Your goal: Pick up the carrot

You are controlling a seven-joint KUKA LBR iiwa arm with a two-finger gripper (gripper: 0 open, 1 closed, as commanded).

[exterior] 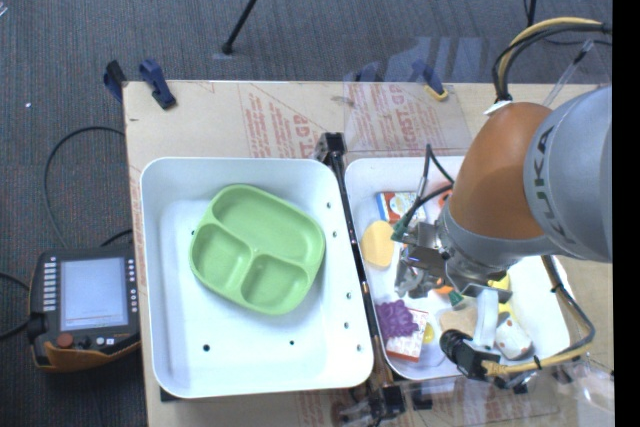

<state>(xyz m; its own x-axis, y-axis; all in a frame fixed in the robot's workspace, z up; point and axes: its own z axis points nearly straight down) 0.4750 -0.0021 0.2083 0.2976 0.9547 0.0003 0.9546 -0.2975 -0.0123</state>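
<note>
Camera view looks down on two white bins. On the right side of the frame, the gripper point(422, 267) hangs low over the right bin point(562, 317). I cannot tell if it is open or closed, because the big arm hides it. A little orange bit with a green end pokes out just under the gripper, toward the lower right. I think that is the carrot point(441, 291). It looks like a light, hard, smooth toy that could slip. Grabbing it across its fat middle seems best. Purple grapes point(398, 318) sit close by.
</note>
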